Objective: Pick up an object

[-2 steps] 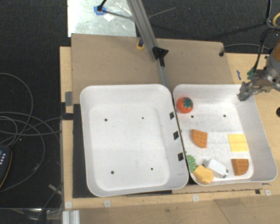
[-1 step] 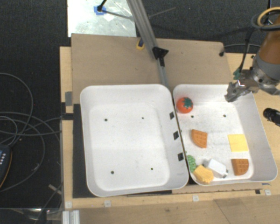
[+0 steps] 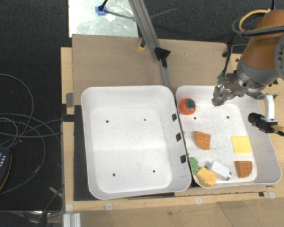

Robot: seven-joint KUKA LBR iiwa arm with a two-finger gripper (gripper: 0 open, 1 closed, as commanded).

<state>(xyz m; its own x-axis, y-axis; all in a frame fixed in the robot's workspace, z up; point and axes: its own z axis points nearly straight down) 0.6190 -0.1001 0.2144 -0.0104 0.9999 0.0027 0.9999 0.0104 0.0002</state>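
The fingers hang over the top edge of the right bin. I cannot tell if they are open or closed, because they look like one dark lump from here. Nothing sits between them that I can see.

The closest toy is the red tomato. It lies to the left of the fingers and a little nearer the front, close by but not touching. It is round, so it has no long side to line up with.

The other toys are farther off, toward the front of the bin. An orange wedge lies near the middle. A flat yellow square lies in front of the fingers and a bit right. An orange block, a white piece, a yellow chunk and a small green thing crowd the front edge.

The bin floor is flat and white. I think the tomato is the easy pick, with bare floor around it, though the wall between the bins is just to its left.

The left bin sits beside it on the brown worktop.
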